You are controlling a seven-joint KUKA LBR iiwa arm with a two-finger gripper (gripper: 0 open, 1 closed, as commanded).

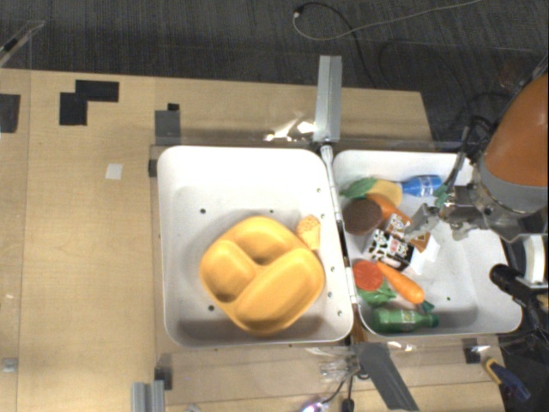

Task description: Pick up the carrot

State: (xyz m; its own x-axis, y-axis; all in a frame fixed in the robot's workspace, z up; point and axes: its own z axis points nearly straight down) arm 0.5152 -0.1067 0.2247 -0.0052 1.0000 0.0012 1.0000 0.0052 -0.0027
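The gripper [426,221] sits in the right bin [480,303], reaching in from three o'clock; its fingers are too small and dark against the clutter to judge, so whether it is released or clenched cannot be told. Nothing is visibly between them. The arm [519,157] behind it shows its orange band at the frame's three o'clock edge.

The carrot [401,282] lies at about seven o'clock from the gripper, near but apart from it, tilted with its thick end toward five o'clock. Touching its upper end is a red round item [369,274]. At six o'clock from the carrot lies a green bottle [403,319] on its side. Just beside the gripper at nine o'clock is a black-and-white patterned packet [389,242], with a dark brown round item [363,215] at its eleven o'clock. A blue-capped bottle [420,184] lies toward twelve o'clock from the gripper.

The left bin [184,230] holds a large yellow divided dish [262,273], overturned or tilted, with a small tan piece [309,227] touching its one o'clock edge.

Both bins rest on a light wooden bench [77,256] bearing black square markings [86,99] at ten o'clock. A grey metal post [328,101] stands between the bins at twelve o'clock. Beyond is dark carpet [171,15] with a loose cable [395,11].
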